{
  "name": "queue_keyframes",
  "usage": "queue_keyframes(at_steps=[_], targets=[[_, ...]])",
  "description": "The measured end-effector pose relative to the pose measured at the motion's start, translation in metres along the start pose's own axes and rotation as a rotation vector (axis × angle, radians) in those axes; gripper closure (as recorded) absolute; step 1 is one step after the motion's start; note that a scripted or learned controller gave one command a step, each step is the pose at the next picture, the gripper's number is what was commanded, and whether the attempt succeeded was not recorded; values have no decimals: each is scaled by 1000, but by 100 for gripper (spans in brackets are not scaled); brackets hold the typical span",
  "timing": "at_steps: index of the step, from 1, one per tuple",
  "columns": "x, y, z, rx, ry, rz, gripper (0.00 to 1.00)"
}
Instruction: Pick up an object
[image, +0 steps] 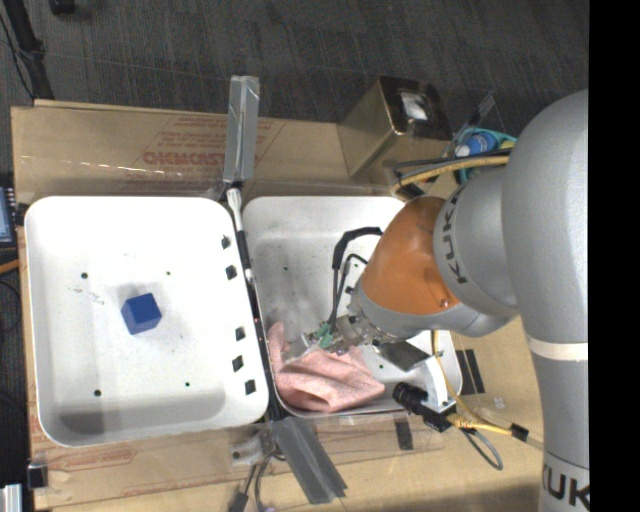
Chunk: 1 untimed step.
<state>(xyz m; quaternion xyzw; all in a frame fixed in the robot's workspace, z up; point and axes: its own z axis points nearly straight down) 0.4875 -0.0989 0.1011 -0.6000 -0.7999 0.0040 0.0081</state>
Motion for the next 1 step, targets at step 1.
queue_keyframes(at_steps=[1], targets=[[19,20,-88,-11,-9,-268,0]])
